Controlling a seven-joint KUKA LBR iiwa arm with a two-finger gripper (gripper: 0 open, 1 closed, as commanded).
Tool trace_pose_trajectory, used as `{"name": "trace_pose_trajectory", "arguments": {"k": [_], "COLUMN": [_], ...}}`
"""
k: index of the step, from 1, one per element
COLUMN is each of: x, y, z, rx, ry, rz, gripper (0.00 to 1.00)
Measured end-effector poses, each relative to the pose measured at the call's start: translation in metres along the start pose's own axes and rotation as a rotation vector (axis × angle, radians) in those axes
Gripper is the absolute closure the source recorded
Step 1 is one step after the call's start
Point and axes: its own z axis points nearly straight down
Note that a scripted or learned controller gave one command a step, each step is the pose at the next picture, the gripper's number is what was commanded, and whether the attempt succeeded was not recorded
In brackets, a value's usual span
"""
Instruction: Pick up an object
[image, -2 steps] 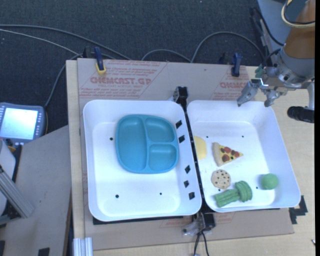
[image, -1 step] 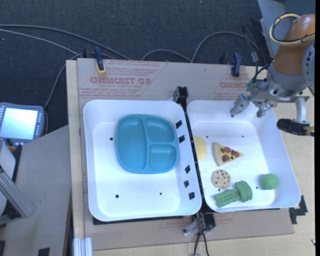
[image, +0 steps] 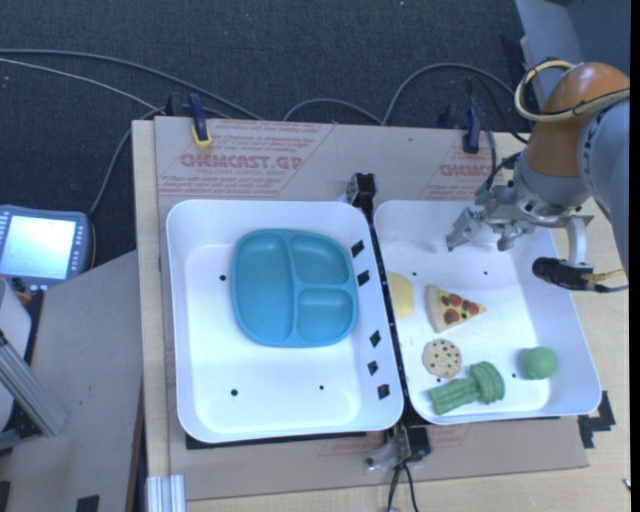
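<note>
My gripper (image: 480, 238) hangs over the far part of the right bin (image: 545, 300), fingers spread open with nothing between them. Nearer the camera in that bin lie a toy pizza slice (image: 452, 306), a yellow piece (image: 400, 296) against the left wall, a cookie (image: 441, 357), a green ridged toy (image: 467, 388) and a green ball (image: 538, 363). The pizza slice is the closest of these to the gripper, a short way in front of it and apart from it.
A blue divided plate (image: 295, 288) lies in the left bin (image: 280, 395). A black divider with clips (image: 372, 300) runs between the bins. Cables cross the dark floor behind the bench, and a small screen (image: 40, 245) sits at the far left.
</note>
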Motion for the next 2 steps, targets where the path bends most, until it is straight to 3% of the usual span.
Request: {"name": "trace_pose_trajectory", "arguments": {"k": [1,2], "x": [0.000,0.001], "y": [0.001,0.001], "z": [-0.015,-0.080], "rx": [-0.006,-0.011], "ry": [-0.001,-0.003], "rz": [0.000,0.000], "gripper": [1.00,1.00]}}
